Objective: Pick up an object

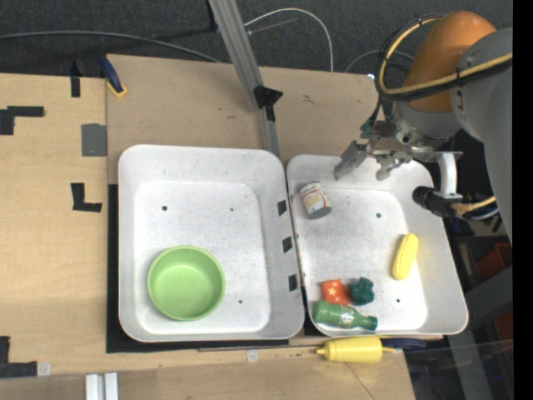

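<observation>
I hang over the far edge of the right bin (pixel 433 307), my gripper (pixel 371 165) spread wide with nothing between the fingers (pixel 348 163). No object is picked yet, so I judge this the approach step.

The nearest candidate is the small can (pixel 313 199), lying tilted on the bin floor near the left wall, just beside the divider between the two bins. The banana (pixel 405 256) lies alone toward the right side, well apart from everything else. At the near edge an orange piece (pixel 334 290), a dark teal piece (pixel 361 290) and a green bottle (pixel 343 315) crowd together, touching or nearly so. The left bin (pixel 133 223) holds a green bowl (pixel 186 282).

To do this well, I should choose something that stands clear. The banana looks the safest: open floor on both sides, so my fingers can straddle its narrow width. I would turn my wrist to close across it, not along it, and come straight down over its middle.

The can is closer, but the wall beside it may block one finger, and its round side could roll away. The cluster at the near edge risks nudging neighbours instead of gripping one.
</observation>
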Controlling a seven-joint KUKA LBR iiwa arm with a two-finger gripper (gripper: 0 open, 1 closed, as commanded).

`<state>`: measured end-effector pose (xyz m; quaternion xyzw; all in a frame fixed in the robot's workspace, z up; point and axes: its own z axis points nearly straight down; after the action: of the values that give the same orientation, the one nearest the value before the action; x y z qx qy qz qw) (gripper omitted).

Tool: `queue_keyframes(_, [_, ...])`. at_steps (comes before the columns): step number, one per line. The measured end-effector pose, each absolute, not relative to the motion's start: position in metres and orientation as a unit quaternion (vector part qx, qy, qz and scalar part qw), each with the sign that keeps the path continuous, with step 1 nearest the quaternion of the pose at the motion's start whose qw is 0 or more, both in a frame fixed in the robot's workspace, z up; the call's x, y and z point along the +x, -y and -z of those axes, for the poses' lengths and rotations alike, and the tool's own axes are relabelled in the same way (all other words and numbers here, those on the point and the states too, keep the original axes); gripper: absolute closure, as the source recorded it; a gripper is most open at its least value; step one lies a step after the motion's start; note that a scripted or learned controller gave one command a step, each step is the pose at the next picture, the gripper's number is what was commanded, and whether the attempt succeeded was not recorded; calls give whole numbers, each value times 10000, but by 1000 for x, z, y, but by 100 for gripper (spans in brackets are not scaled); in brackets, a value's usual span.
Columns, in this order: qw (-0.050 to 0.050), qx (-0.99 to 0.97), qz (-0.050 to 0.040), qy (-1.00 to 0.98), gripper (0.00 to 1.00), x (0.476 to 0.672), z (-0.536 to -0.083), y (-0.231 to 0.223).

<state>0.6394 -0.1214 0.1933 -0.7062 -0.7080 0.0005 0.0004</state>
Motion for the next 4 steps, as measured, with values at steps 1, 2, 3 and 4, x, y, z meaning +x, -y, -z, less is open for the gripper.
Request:
queue_keyframes(1, [4, -7061, -6, 7081, 0, 639, -193, 121])
queue_keyframes(2, [17, -7062, -20, 7080, 0, 644, -131, 117])
queue_keyframes(3, [-7, -7061, -10, 7081, 0, 644, -87, 117])
queue_keyframes(4, [2, -7057, -11, 7085, 100, 644, -98, 116])
